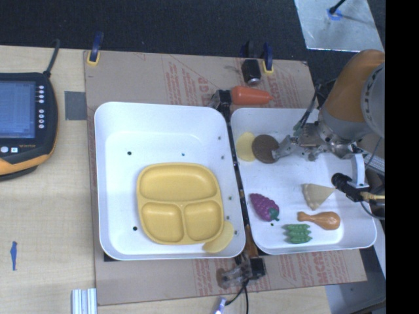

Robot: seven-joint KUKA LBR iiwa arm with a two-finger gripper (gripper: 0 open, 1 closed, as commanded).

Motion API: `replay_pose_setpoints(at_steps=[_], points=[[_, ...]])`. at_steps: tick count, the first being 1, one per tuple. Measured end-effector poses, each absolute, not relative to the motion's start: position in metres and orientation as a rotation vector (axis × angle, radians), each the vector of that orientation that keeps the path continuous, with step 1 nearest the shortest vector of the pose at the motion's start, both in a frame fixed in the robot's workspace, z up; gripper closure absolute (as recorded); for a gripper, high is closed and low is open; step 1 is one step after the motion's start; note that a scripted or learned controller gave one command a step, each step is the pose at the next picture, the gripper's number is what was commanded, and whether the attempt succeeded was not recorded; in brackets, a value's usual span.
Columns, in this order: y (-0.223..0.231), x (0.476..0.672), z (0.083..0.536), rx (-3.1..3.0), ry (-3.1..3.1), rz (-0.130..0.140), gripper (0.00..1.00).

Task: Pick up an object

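The right bin [288, 118] holds several small toy foods. A brown disc [263, 148] lies beside a yellow disc [245, 146] near the bin's left wall. Purple grapes [264, 206], a green pea pod [297, 233], an orange-brown drumstick [320, 220] and a beige wedge [317, 194] lie toward the front. My gripper [283, 150] reaches in from the right, low over the bin, with its tip right at the brown disc's right edge. Nothing shows as lifted.
The left bin [118, 126] holds a yellow divided plate [178, 202] and a pale yellow piece [220, 240] at its front right corner. An orange carrot [249, 96] lies behind the bins. A teach pendant [23, 124] sits at far left.
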State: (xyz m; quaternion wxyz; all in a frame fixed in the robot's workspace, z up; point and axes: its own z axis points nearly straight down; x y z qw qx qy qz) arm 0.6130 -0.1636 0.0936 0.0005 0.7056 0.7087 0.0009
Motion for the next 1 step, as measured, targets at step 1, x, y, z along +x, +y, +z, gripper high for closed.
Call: replay_pose_setpoints(at_steps=[1], points=[[-0.2134,0.5229,0.0935,2.218,2.225,-0.003,0.00]])
